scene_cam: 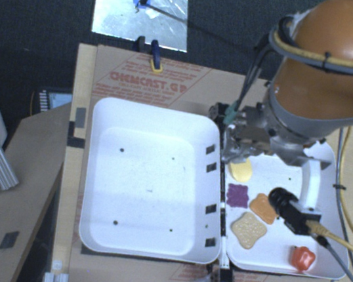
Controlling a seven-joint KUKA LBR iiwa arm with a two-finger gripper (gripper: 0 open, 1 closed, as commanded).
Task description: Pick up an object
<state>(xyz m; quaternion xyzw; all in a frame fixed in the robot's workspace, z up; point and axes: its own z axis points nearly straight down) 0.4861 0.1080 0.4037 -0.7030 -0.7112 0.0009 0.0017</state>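
1. The grey arm (299, 123) enters from the upper right of the frame, and its broad orange band (343, 50) fills that corner.
2. The gripper (234, 151) hangs over the upper left corner of the right bin (336, 262), close to the wall where the two bins meet. Whether it is open or closed cannot be told from this angle, and nothing can be seen held in it.
3. Five small things lie in the right bin, all in its left and lower parts.
4. A pale yellow piece (242, 172) lies just below the gripper in the frame, its upper edge partly hidden by the gripper body.
5. A purple piece (237, 195) lies just below the yellow one, apart from it and near the bin's left wall.
6. An orange piece (262, 209) lies to the right of the purple one, and a tan bread-slice shape (249, 230) lies just below it, the two close or touching.
7. A red piece (303, 258) lies alone near the lower right corner of that bin, well apart from the others.
8. The left bin (150, 179) fills the centre of the frame.
9. Both bins rest on a cardboard sheet (153, 80) printed in red with "CHEMCAST".
10. A blue and yellow clamp (155, 57) sits at the cardboard's upper edge, just below a silvery square sheet (143, 6) at the top left of the frame.
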